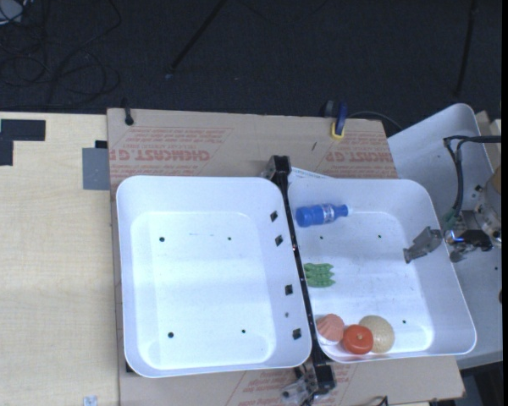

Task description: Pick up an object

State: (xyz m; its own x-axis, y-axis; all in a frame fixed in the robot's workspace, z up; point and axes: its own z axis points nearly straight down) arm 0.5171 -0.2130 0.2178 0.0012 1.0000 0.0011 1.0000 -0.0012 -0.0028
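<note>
Camera view: fixed, looking down at a slant on two white bins side by side on a cardboard-covered bench.
Left bin [144, 227]: nothing lies on its floor, only small dark holes.
Right bin [444, 311]: holds all the candidate objects.
Blue bottle [321, 215]: on its side near the far-left corner of the right bin, cap end toward the bin's middle, well apart from everything else.
Green item [318, 275]: small, ribbed, looks like a pea pod or a leafy toy; lies close to the divider, about mid-bin, alone.
Cluster at near edge: a pink piece [329, 326], a red round piece like a tomato [357, 339] and a pale tan round piece [378, 332], touching or nearly touching one another in the near-left corner.
Gripper [423, 245]: at the right rim of the right bin, just inside the wall, well apart from every object. Nothing between its fingers; whether they are spread or closed I cannot tell at this size.
Step in hand: approach at most; no object picked yet, none lifted off the bin floor.
Next move calls for: travel leftward over the bin and a descent onto one target. The bottle or the green item look the easier picks, each standing clear; the crowded corner cluster risks a nudge or a miss against the wall.
</note>
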